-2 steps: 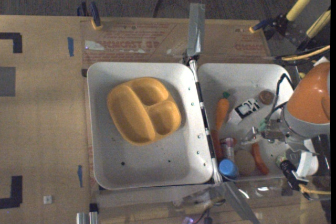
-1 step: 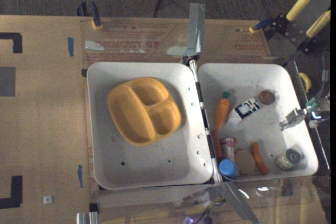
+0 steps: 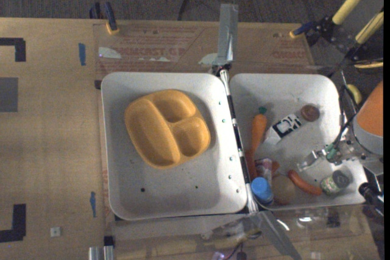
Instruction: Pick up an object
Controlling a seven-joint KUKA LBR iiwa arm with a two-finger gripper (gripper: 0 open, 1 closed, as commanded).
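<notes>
Over the right bin (image 3: 286,83), the gripper (image 3: 318,157) hangs just right of the sausage (image 3: 304,182); whether it is spread or pressed together cannot be told. Left of the sausage lie a carrot (image 3: 258,129) and a blue-capped bottle (image 3: 262,190). An orange divided tray (image 3: 167,128) sits in the left bin (image 3: 122,192).

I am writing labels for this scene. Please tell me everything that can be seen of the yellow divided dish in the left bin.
The yellow divided dish is one rounded piece that looks like smooth plastic, yellow-orange all over. Raised ridges split it into three hollows: one long one on the left, two smaller ones on the right. It lies flat, open side up, turned a little askew, on the floor of the left bin, in its upper half. Nothing lies in it, and only the bin touches it.
</notes>
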